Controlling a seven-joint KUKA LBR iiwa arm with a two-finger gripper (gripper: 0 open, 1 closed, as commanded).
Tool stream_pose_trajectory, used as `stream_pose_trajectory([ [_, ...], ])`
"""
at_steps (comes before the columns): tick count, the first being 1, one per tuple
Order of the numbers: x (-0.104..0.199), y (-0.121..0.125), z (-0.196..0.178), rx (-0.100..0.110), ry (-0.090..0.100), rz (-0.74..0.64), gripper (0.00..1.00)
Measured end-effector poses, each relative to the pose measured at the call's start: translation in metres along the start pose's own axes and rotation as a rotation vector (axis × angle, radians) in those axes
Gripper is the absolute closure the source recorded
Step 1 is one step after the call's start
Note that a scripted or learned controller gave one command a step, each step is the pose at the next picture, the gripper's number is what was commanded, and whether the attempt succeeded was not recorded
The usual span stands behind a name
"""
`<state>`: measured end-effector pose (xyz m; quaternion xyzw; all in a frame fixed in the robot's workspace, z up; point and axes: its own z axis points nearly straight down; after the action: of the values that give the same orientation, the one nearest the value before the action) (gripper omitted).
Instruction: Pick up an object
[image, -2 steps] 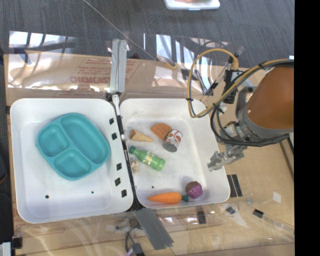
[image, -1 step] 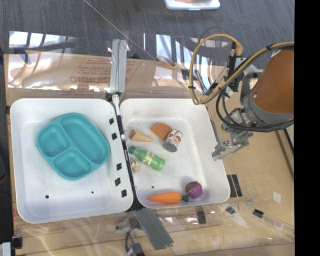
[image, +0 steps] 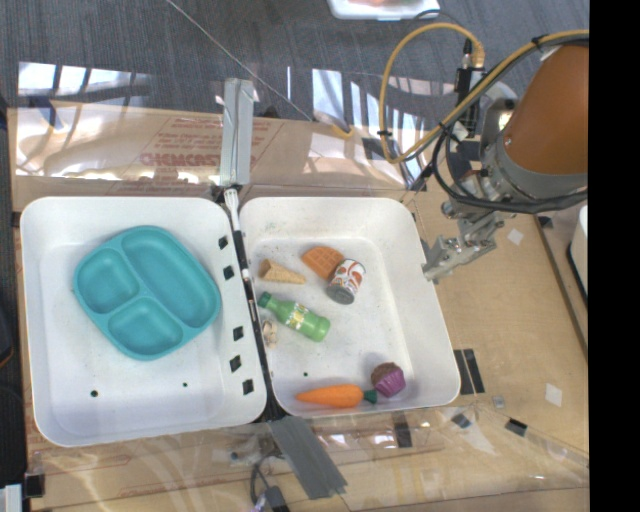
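The right bin (image: 425, 300) holds several small items: a green bottle (image: 297, 317) lying on its side, a small can (image: 345, 281), an orange wedge (image: 321, 260), a tan cone (image: 282, 272), a carrot (image: 332, 396), a purple ball-like piece (image: 388, 379) and a small beige bit (image: 268, 330). My gripper (image: 447, 255) hangs just outside the right bin's right rim, level with the can and well apart from every item. Nothing is seen in it.
A teal divided plate (image: 145, 290) lies in the left bin (image: 50, 390). A grey post (image: 236, 140) stands behind the seam between the bins. Yellow and black cables (image: 430, 90) loop above the arm's orange wrist (image: 550, 110) at the upper right.
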<state>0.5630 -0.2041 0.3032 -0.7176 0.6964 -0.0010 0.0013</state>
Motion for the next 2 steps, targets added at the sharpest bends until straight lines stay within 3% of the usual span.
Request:
stream_pose_trajectory([
  [1, 0.001, 0.038, -0.022, -0.004, 0.001, 0.202, 1.00],
  [2, 0.004, 0.086, -0.032, -0.004, 0.002, 0.513, 1.00],
])
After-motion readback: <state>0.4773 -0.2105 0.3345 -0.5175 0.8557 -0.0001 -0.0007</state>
